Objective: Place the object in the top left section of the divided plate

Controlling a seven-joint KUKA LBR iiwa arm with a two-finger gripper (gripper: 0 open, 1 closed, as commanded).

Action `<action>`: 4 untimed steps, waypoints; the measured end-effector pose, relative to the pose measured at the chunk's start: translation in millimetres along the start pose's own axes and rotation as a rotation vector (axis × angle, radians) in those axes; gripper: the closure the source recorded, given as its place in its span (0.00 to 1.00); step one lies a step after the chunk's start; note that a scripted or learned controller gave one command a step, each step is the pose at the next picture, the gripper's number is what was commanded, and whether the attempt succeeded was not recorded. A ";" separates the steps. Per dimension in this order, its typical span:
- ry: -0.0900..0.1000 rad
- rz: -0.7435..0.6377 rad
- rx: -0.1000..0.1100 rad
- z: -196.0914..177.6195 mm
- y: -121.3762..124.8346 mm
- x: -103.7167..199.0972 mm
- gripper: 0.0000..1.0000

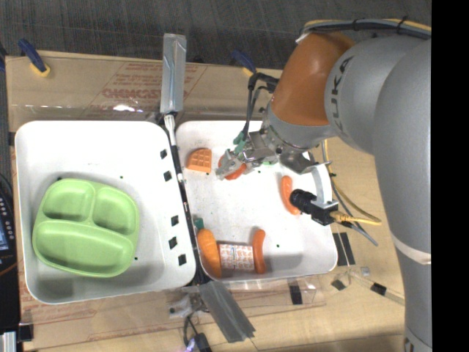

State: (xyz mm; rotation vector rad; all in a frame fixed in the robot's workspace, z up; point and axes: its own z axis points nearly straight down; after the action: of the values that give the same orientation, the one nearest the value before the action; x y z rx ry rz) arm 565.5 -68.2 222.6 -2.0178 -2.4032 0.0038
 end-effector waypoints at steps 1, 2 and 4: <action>0.001 -0.189 0.000 56.1 -69.1 -25.6 1.00; 0.000 -0.218 -0.001 111.4 -99.9 -53.6 1.00; -0.002 -0.654 -0.001 31.8 41.1 73.7 1.00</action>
State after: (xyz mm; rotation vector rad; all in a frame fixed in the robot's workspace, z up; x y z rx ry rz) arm 593.0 11.6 190.7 -1.1399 -2.9257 0.0022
